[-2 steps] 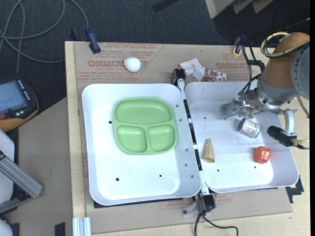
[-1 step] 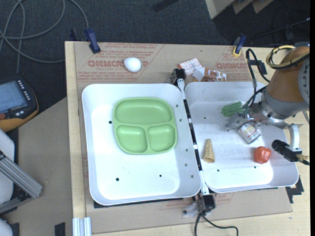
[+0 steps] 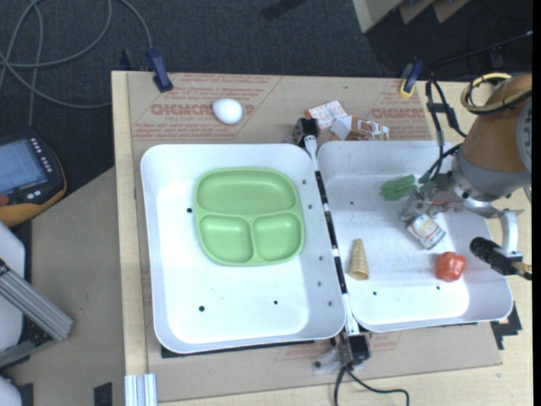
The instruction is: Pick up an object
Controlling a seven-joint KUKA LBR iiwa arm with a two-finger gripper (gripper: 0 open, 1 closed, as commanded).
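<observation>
Starting at the left, the left bin (image 3: 169,303) is carrying a green divided plate (image 3: 249,215) that is lying flat toward the bin's twelve o'clock side, with its two small compartments facing six o'clock. Beyond this bin's far rim, at about twelve o'clock on the surface (image 3: 211,108), a white egg-shaped object (image 3: 226,110) is sitting alone.

Moving right, the right bin (image 3: 380,311) is holding the candidates for the pick. An ice-cream cone (image 3: 359,259) is lying on its side near the bin's eight o'clock edge, well apart from the rest. A green vegetable-like piece (image 3: 397,187) is resting toward one o'clock of the cone. Just at its four o'clock, a small silvery packet (image 3: 425,230) is lying directly under the gripper (image 3: 427,205). A red tomato-like toy (image 3: 450,266) is sitting at five o'clock of the packet, near but apart.

The arm is reaching in from three o'clock and the gripper is hanging low over the packet. Whether the fingers are apart or together I cannot tell; they are blurring into the packet.

By my judgement, the approach or grasp step is in hand, with the packet the likely target. The next move is calling for a firm closure on the packet, then a straight lift clear of the green piece.
</observation>
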